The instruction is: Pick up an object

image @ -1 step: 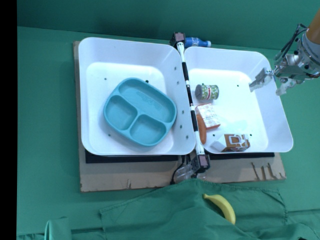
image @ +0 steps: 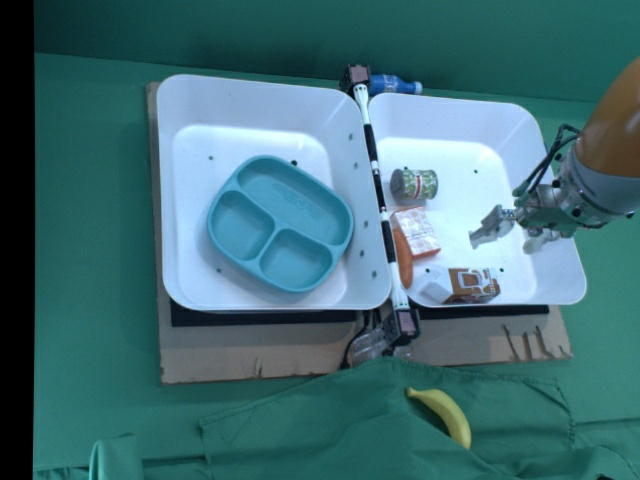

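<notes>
- Left bin (image: 190,108): carries one teal divided plate (image: 280,224), lying flat and slightly turned. It takes up most of the floor, which makes it a poor candidate for a two-finger pick.
- Right bin (image: 470,118): holds the smaller goods, crowded along the wall it shares with its neighbour and its near edge. The far and right parts of the floor are bare, which gives the arm room to enter.
- Arm (image: 610,148): reaches in from the right over the right bin's edge.
- Gripper (image: 494,226): hangs above bare floor with fingers spread and nothing between them.
- Candidates, all apart from the gripper:
  - small carton (image: 470,284), near edge, probably the closest
  - snack packet (image: 416,231)
  - orange carrot-like piece (image: 402,256), touching the packet
  - green can (image: 414,183), on its side
- Outside the bins: blue bottle (image: 392,85) behind, banana (image: 444,412) on the cloth in front.
</notes>
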### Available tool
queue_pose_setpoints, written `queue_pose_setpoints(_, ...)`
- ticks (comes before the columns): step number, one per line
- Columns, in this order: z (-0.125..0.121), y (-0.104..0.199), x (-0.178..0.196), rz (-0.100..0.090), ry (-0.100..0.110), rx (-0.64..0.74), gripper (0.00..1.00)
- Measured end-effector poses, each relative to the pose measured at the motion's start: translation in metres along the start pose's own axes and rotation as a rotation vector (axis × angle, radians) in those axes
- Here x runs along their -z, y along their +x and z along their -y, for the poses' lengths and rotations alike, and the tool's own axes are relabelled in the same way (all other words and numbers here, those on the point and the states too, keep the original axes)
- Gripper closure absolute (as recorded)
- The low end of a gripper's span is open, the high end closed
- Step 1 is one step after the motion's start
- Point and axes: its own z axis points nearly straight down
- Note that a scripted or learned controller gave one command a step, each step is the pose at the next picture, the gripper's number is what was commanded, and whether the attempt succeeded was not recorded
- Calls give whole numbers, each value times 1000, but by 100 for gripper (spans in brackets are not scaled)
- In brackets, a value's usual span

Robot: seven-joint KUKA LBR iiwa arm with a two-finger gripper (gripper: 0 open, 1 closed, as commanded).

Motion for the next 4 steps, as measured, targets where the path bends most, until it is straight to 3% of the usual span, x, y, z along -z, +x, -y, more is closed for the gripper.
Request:
queue_pose_setpoints(1, -4, -2, 15, 6, -16, -2, 100)
queue_pose_setpoints(2, 1, 63, 10, 0, -7, 9, 100)
queue_pose_setpoints(3, 5, 27, -55, 2, -5, -3, 100)
queue_pose_setpoints(4, -8, 37, -86, 4, -12, -1, 100)
